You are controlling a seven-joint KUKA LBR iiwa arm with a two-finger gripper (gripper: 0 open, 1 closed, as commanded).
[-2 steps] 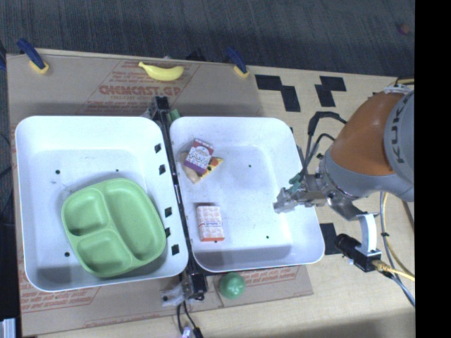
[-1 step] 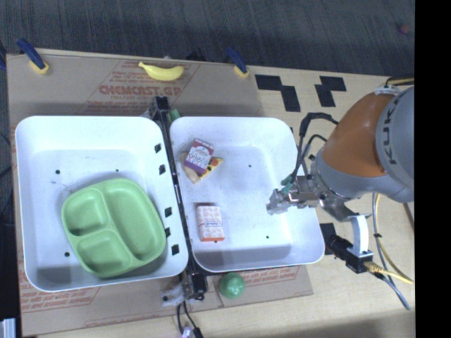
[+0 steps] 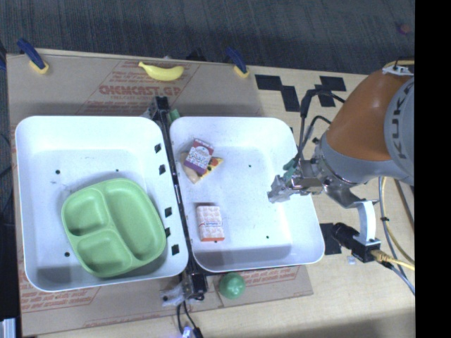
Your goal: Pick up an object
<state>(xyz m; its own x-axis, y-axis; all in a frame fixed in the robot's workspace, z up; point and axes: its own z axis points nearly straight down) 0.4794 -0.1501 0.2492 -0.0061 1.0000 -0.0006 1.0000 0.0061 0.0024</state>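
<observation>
White bins are sitting on the bench; the gripper point(image 3: 280, 189), grip state unreadable, is hovering at the right bin's point(image 3: 282, 248) edge. Left of it, the carton point(image 3: 210, 223) is looking light and stiff — take its long sides.

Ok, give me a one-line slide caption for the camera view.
Gripper over the right bin, beside two small boxes; green tray in the left bin.

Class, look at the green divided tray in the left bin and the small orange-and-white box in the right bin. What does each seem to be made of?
Green divided tray: probably moulded plastic, with a smooth, slightly satin finish; one even colour, rounded edges and soft-edged compartments suggest it.
Small orange-and-white box: likely printed cardboard, matte; flat faces, sharp corners and printed colour panels point to that, though a plastic replica cannot be ruled out.
</observation>
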